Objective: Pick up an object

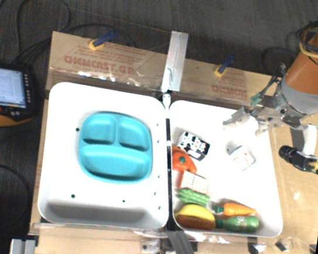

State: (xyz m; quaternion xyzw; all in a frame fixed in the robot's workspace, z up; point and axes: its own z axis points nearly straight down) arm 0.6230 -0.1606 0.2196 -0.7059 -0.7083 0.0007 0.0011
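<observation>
My gripper (247, 122) hangs over the far right part of the right bin (274, 170), its fingers spread open with nothing between them. Just below it, on the bin floor, lies a small clear-and-white object (242, 156). Further left sit a black-and-white patterned item (195, 145) and an orange piece (181, 161) beside a white card (195, 184). Along the bin's near edge lie a yellow-and-red fruit (195, 216), a carrot (238, 210) and a green vegetable (240, 223).
The left bin (54, 196) holds a blue divided plate (116, 146). A metal post (175, 61) stands behind the ridge between the bins. A handheld pendant (3, 89) lies on the floor at far left, and a black fitting (296, 157) sits right of the bench.
</observation>
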